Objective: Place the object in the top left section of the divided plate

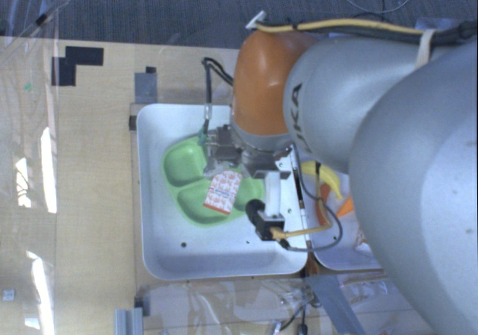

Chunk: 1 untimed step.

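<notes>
Camera view: we see the hand (222,153) over the green divided plate (187,162) in the left bin (160,244). The small printed packet (223,192) sits at the plate's 4 o'clock; we cannot tell the hand's opening.

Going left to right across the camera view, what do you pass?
Black L-shaped mark → left white bin → green divided plate → small patterned packet → yellow and orange items in the right bin.

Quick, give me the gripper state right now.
Gripper: cannot be told. It sits over the green divided plate in the left bin, with a small red-and-white packet just below it.
</notes>
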Motion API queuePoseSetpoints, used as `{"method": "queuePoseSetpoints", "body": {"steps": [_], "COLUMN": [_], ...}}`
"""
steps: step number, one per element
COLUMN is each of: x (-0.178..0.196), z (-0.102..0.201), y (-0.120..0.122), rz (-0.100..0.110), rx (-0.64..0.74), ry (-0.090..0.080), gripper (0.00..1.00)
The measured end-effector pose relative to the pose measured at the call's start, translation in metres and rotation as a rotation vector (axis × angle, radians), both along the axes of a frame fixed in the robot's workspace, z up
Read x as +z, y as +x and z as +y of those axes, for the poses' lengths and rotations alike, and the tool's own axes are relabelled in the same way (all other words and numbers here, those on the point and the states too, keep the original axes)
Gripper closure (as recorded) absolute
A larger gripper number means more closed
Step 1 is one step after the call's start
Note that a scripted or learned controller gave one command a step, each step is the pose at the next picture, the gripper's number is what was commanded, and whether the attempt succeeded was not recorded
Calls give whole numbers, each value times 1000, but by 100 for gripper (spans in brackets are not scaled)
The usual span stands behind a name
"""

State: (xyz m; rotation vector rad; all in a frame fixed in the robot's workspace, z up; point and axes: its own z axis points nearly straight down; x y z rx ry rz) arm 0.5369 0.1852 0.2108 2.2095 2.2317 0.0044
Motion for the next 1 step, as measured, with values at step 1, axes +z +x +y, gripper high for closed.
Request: {"method": "queuePoseSetpoints", "body": {"steps": [1], "x": [0], "z": [0], "y": [0], "rz": [0], "rx": [0], "ry": [0], "gripper": [0]}}
